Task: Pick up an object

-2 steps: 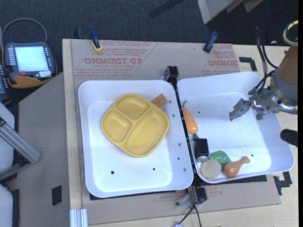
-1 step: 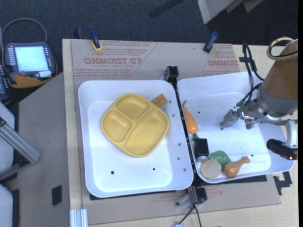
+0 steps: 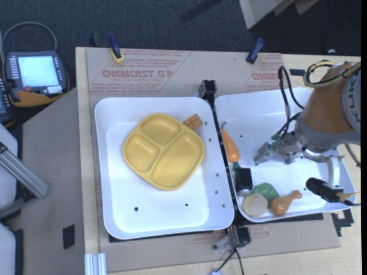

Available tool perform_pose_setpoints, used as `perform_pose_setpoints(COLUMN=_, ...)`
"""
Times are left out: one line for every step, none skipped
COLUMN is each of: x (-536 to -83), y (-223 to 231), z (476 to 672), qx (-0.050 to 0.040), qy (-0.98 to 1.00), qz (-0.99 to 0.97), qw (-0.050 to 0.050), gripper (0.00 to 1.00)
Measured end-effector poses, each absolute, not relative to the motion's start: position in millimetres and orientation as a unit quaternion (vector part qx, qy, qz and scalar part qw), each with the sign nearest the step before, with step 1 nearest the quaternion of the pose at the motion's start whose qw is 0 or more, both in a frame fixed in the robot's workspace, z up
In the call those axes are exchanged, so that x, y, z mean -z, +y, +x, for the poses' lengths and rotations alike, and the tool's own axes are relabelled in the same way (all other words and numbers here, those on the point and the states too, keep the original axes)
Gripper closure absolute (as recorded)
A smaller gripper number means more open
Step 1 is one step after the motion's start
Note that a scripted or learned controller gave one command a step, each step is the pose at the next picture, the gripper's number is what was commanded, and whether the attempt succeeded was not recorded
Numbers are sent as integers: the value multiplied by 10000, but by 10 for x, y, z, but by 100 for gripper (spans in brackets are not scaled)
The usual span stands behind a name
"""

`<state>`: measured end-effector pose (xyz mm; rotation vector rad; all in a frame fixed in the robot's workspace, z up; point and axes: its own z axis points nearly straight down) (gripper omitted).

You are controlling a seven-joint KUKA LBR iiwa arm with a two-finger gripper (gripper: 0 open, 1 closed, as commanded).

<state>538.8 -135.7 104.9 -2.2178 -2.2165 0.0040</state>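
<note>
Could not tell whether the gripper [image 3: 270,153] was open or closed. Saw it above the bare floor of the right bin [image 3: 258,110], apart from every object. Found a toy carrot [image 3: 230,146] to its left by the bin wall, and a black block [image 3: 243,179], a green piece [image 3: 267,189] and a toy drumstick [image 3: 285,201] nearer the front. Noted a yellow divided plate [image 3: 164,151] in the left bin [image 3: 114,199].

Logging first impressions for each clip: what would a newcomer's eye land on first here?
The big yellow divided plate in the left bin dominates. Next, the arm's gripper hangs over the right bin, whose near-left corner holds a carrot, a black block and a toy drumstick.
</note>
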Motion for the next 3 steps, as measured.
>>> perform_pose_setpoints(x=-886, y=-1378, z=5403, qx=0, qy=-7061, qz=-7081, qw=-12, gripper=0)
perform_pose_setpoints(x=-1023, y=-1366, z=5439, qx=41, qy=-7068, qz=-7074, qw=-55, gripper=100)
perform_pose_setpoints(x=-1461, y=-1350, z=5407, qx=10, qy=-7074, qz=-7068, qw=-23, gripper=100)
